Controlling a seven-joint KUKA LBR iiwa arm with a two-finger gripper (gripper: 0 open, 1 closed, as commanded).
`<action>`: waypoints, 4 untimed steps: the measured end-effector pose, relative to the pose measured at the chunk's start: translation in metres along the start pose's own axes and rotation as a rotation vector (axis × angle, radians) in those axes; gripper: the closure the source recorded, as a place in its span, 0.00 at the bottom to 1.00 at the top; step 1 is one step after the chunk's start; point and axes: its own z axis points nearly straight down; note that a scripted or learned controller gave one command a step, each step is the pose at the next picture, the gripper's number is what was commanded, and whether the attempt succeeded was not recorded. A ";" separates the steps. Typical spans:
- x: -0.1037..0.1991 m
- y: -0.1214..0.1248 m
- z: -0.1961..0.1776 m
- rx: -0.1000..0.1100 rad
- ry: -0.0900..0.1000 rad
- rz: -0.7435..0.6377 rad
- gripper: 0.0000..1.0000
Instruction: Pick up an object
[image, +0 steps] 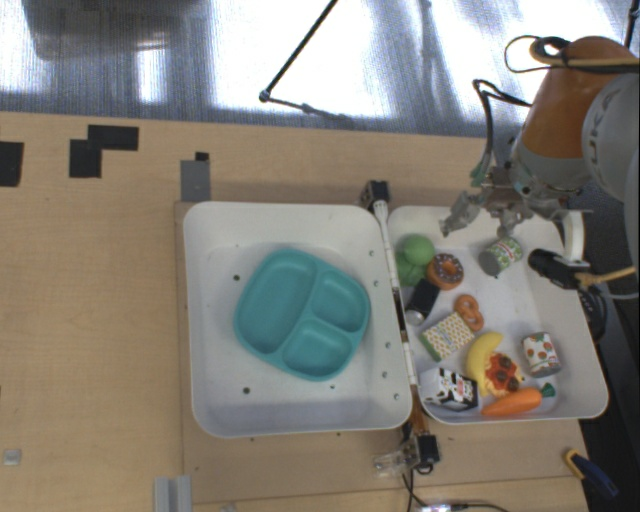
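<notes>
My gripper (487, 217) hangs over the far end of the right bin (590, 372), fingers spread open with nothing between them. Just below and to the right of it a small grey-green can (503, 254) lies in the bin, clear of the fingers. A green ball (415, 249) and a brown donut (445, 270) sit to the gripper's lower left. Further toward the front lie a black cylinder (422, 297), an orange pretzel (467, 312), a cracker box (447, 335), a banana (482, 354) and a carrot (512, 402).
The left bin (215, 400) holds a teal divided plate (303, 312). A white cube with red spots (540, 352) and a black-and-white cow-patterned piece (455, 388) crowd the right bin's front. A raised divider (392, 290) separates the bins.
</notes>
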 end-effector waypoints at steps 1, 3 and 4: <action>-0.041 -0.094 0.108 -0.002 -0.001 0.003 0.00; -0.039 -0.102 0.107 -0.004 -0.001 0.002 0.00; -0.062 -0.163 0.107 -0.006 -0.003 0.004 0.00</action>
